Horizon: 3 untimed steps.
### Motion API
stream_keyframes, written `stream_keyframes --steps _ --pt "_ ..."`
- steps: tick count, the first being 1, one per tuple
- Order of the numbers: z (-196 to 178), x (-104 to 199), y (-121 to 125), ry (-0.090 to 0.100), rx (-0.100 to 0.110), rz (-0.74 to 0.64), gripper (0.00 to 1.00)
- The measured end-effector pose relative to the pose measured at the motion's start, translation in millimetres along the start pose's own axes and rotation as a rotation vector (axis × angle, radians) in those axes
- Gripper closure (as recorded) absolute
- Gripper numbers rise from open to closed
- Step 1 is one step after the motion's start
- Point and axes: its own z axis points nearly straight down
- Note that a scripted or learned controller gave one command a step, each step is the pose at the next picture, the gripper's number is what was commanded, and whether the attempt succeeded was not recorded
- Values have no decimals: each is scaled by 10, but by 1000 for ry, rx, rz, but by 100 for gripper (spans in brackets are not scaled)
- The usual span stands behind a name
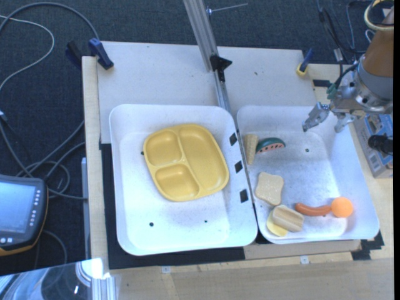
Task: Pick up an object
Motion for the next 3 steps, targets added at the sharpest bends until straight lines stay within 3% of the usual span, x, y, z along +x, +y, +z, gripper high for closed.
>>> stream_keyframes --steps 2,3 --pt "1130 78 41 1 0 -1 0" --pt "974 77 66 -1 -8 -2 100"
